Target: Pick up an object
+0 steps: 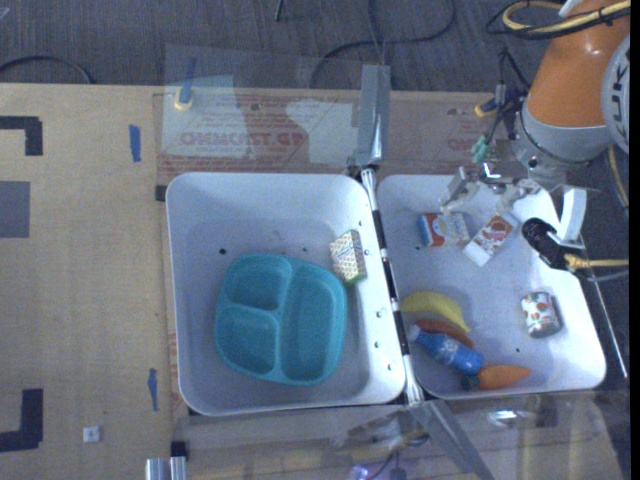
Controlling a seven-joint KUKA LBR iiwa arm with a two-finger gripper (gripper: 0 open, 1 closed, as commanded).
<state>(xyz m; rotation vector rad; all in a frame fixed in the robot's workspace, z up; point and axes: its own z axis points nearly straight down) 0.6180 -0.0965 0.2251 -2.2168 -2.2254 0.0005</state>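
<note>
My gripper [488, 190] hangs over the far part of the right bin [590, 363], its fingers spread with nothing between them. Just below it lie a small red, white and blue carton [443, 230] and a white and red carton [490, 238]. Nearer the front of this bin are a yellow banana [437, 307], a red piece [447, 328] partly under it, a blue bottle [449, 351] and an orange carrot [504, 375]. A small printed can [540, 313] lies at the bin's right side.
The left bin [190, 208] holds a teal divided plate [281, 318] and a small patterned packet [348, 255] by its right wall. A metal divider [372, 118] stands behind the two bins. Tan bench surface with blue tape marks lies to the left.
</note>
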